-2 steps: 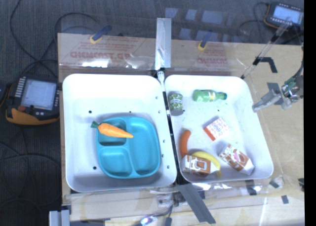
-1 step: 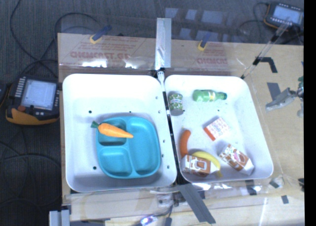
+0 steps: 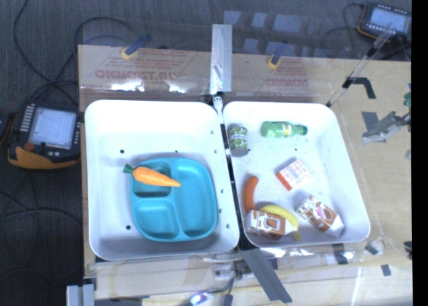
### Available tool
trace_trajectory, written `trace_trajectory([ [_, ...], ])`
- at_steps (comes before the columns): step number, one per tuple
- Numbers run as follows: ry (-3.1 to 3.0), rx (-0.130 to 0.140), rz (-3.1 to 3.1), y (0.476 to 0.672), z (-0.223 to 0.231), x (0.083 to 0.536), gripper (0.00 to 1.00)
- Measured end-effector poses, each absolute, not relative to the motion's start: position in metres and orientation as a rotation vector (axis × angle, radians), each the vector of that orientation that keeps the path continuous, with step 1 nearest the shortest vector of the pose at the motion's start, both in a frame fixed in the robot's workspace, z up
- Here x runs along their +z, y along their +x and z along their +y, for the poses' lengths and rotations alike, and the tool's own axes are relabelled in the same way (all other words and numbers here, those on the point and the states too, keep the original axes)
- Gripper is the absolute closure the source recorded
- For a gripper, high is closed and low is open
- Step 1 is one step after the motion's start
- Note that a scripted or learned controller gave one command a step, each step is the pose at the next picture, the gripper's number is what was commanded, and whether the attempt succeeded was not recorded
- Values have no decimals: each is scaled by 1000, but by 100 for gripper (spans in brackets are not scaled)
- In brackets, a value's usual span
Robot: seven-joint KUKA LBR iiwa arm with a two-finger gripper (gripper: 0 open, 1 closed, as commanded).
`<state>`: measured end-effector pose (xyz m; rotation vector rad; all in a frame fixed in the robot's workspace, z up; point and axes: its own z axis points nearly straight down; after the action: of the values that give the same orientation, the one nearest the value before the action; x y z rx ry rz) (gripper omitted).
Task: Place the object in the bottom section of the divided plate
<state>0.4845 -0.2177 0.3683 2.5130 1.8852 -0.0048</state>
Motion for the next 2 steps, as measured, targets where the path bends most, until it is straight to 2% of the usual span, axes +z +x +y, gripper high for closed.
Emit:
trace_trajectory([
  [2, 2544, -4, 1842, 485, -217, 434, 0],
])
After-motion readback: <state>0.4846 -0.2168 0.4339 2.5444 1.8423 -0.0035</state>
